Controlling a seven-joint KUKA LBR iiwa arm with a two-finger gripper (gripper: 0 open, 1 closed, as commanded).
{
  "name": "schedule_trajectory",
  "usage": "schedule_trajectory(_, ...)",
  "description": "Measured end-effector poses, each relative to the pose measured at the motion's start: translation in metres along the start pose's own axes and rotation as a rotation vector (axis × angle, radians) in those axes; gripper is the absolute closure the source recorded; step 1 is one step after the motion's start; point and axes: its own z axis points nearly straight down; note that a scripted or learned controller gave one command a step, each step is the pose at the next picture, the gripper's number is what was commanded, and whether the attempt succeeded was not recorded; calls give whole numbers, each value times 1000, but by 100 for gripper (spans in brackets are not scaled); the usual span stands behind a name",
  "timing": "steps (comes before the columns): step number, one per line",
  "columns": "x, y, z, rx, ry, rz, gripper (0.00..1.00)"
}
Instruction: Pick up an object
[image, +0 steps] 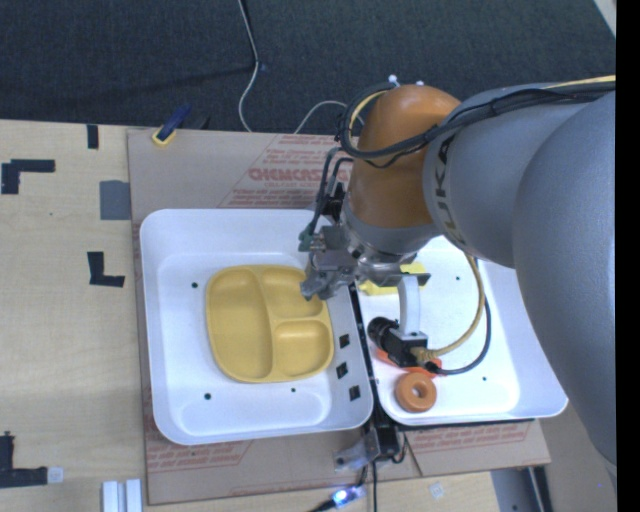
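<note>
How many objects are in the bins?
3: a yellow divided plate in the left bin, an orange ring and a small yellow piece in the right bin; the arm may hide more.

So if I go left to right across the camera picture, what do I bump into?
left bin, at its outer wall → yellow divided plate → orange ring → right bin, at its outer wall
</note>
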Motion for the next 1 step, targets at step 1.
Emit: schedule_trajectory(1, -2, 1, 0, -1, 0, 2, 0)
